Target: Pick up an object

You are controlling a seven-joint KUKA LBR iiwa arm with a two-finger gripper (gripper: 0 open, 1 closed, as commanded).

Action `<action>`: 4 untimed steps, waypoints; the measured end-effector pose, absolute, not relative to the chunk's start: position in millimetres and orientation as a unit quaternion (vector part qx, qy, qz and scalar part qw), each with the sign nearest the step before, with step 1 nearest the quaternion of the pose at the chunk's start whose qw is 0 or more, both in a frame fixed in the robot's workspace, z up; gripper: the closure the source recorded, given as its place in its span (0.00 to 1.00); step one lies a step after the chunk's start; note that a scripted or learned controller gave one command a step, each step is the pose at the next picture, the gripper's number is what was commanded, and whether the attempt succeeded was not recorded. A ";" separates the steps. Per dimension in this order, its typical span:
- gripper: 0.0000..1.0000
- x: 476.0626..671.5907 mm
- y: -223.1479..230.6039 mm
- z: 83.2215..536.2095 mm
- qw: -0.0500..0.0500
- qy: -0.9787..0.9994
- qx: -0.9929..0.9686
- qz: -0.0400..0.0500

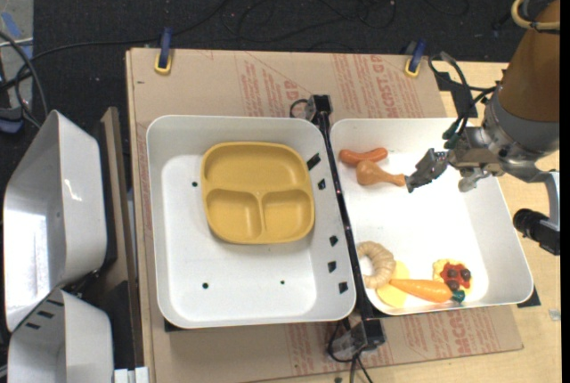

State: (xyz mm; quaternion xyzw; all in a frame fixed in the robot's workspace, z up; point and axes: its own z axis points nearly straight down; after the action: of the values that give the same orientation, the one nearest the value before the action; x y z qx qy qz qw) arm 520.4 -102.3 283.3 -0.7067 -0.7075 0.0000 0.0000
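Two bins side by side; the left one has a yellow tray (258, 191), the right bin (499, 248) has the toy food. Gripper (427, 169) hangs over the right bin, just beside the drumstick (378, 177); can't tell if it's apart or together from up here, nothing visibly in it. Drumstick lies near the bin's far left corner, next to a sausage (362, 156); probably light, hard, slick plastic, so I'd pinch across the fat end.
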 end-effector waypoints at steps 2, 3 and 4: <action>0.00 524.7 -100.3 176.9 0.002 -0.707 -0.708 0.001; 0.00 520.3 -97.0 114.4 0.002 -0.706 -0.708 0.001; 1.00 521.3 -97.2 127.3 0.001 -0.706 -0.708 0.000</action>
State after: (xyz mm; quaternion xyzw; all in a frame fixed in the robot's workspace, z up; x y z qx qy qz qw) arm 521.3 -97.2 127.3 -0.7083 -0.7059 0.0000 0.0006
